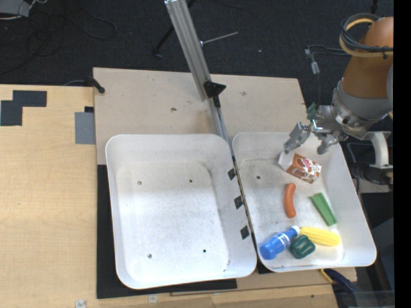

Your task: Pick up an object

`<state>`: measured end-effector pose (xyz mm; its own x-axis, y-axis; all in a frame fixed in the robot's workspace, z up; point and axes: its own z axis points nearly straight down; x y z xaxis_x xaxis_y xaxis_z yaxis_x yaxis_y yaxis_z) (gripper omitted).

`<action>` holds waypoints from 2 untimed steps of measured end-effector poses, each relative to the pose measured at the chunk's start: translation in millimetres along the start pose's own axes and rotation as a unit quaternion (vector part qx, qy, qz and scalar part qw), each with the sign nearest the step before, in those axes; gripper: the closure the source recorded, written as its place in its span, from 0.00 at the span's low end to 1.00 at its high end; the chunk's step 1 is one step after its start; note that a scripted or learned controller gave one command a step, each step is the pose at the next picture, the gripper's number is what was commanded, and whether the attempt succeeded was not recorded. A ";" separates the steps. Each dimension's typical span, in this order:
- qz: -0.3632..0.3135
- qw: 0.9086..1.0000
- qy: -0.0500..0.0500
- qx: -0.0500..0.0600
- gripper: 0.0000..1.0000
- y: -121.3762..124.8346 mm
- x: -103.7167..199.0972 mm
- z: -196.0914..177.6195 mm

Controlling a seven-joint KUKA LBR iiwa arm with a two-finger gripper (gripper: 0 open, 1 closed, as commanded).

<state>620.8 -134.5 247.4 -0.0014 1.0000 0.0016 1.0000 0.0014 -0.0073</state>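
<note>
The right bin (359, 201) holds several small objects. A red and white carton (303, 168) lies near its far end. Below it are an orange-red sausage (290, 199) and a green block (323, 209). At the near end sit a yellow corn cob (321, 237), a blue bottle (279, 243) and a dark green piece (302, 248). My gripper (310, 140) hangs just above and behind the carton, open, its two fingers spread with nothing between them.
The left bin (128, 147) lies beside the right one, and the two share a divider with black clips (238, 201). A slanted aluminium rail (192, 50) rises behind the bins. The arm's grey and orange body (367, 69) stands over the right bin's far right corner.
</note>
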 end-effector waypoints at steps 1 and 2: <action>0.000 1.000 0.000 -0.002 0.00 0.8 -0.1 -2.7; 0.001 1.000 0.000 0.001 0.00 -2.3 -3.0 61.2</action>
<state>618.0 -137.3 186.2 0.0001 1.0000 0.0017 1.0000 -0.0001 -0.0092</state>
